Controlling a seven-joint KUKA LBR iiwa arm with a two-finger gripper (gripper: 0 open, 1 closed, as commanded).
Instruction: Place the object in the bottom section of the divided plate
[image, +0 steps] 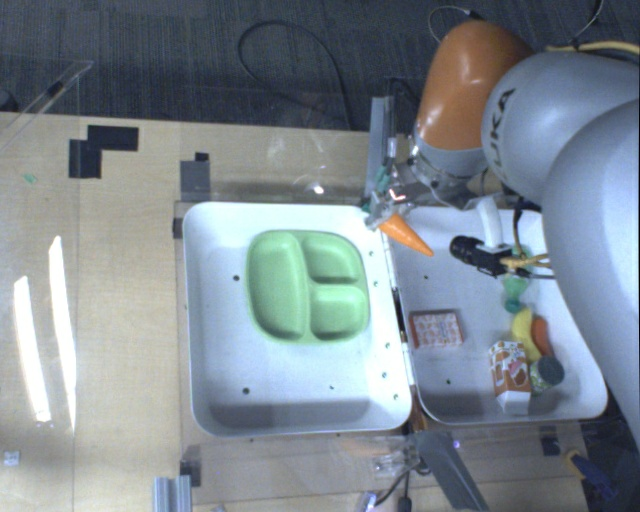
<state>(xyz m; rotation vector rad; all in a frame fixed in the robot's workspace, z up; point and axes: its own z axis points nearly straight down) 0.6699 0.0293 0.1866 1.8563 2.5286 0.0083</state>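
Carrot (408, 234) is in the right bin (470, 402), not on the plate yet.
Near side of the right bin: small carton (510, 376), then a patterned packet (436, 329) toward the middle. The left bin (215, 340) holds the green divided plate (305, 285), roughly centred. At the far end, the carrot lies at a slant just beside the rim between the bins, thick end up against the pincer (384, 210). Can't tell if the pincer is clenched or released.

Matt green plastic divided plate (305, 285), glossy white plastic bins (215, 400), pale wood-look bench (100, 300), smooth glossy grey arm (580, 130)
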